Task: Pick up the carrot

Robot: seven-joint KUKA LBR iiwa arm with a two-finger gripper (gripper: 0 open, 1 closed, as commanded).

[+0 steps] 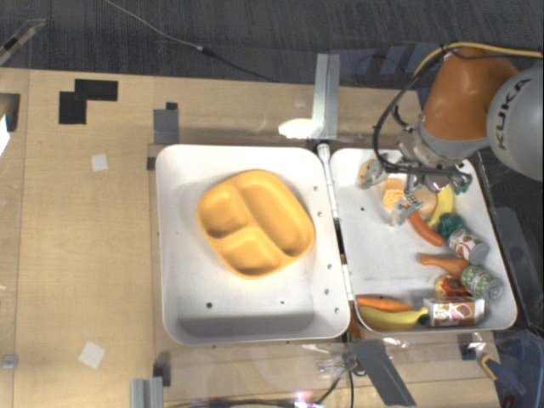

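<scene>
Carrot (pixel 384 303) flat at near edge of right bin (pixel 374 245), pointing left-right, touching banana (pixel 399 317) just nearer. Can (pixel 455 312) to its right. Second orange piece (pixel 425 229) with green top at far right, maybe another carrot, can't confirm.

Gripper (pixel 406 204) low over far part of right bin, well apart from near carrot, close to far orange piece. Nothing visibly held; finger state can't tell.

Yellow divided plate (pixel 255 222) in left bin (pixel 170 253).

Step, as judged: approach, no grasp yet. Next move needs alignment over chosen carrot, jaws across its width, clear of banana.
</scene>
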